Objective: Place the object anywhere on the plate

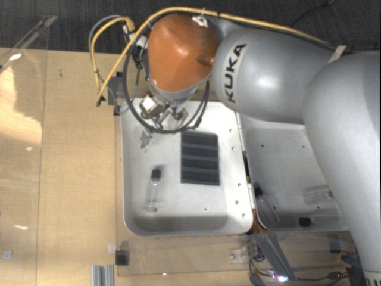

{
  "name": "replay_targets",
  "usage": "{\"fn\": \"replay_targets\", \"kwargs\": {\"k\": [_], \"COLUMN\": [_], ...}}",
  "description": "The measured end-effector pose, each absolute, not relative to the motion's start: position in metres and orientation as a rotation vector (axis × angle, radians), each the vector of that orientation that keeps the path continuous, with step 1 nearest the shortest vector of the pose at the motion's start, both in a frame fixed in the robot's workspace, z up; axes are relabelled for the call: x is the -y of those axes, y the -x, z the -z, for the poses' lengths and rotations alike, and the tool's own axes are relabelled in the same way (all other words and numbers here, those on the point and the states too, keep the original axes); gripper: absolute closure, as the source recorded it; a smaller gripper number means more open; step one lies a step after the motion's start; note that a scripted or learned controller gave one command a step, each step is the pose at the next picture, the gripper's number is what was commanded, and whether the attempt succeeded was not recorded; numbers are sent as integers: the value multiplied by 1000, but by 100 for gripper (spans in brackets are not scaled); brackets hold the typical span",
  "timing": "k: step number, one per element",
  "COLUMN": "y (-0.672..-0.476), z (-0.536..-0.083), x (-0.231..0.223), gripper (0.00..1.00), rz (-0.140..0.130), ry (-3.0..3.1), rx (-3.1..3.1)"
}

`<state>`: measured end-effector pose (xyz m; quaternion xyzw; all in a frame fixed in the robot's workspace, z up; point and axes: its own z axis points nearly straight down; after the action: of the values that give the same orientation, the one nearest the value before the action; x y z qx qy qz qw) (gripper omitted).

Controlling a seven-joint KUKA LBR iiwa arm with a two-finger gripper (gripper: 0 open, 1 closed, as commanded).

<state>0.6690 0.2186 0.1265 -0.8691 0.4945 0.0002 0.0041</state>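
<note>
A: Well, the object looks to be the small clear tube (154, 187) with a dark cap, lying on its side on the floor of the bin (178, 222) on the view's left, cap end pointing away from the camera.

B: And the plate?

A: The dark ribbed slab (199, 158) just beside it, toward the middle of that same bin. The tube and the slab are near each other but not touching.

B: How would the tube handle?

A: Light, by the look of it, stiff, and probably slippery. Being round and smooth, it could roll or squirt out if pinched off-centre. If it is glass it may also crack under a hard squeeze; the picture does not settle what it is made of.

B: So where should it be taken?

A: Across the middle of its barrel, closing on the two long sides, so it cannot pivot. The capped end might offer a rougher surface, but a grip there would leave it hanging unbalanced.

B: What of the jaws?

A: They sit under the orange band (178, 52) of the arm (268, 82), over the bin's far end and well apart from the tube. Whether they are apart or together cannot be told, as cables clutter that spot. Nothing shows between them.
</note>
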Motion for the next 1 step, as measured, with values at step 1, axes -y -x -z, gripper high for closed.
{"fn": "replay_targets", "kwargs": {"k": [1], "y": [-614], "z": [-92], "x": [-235], "gripper": [0], "rz": [12], "ry": [2508], "rx": [-1870]}}
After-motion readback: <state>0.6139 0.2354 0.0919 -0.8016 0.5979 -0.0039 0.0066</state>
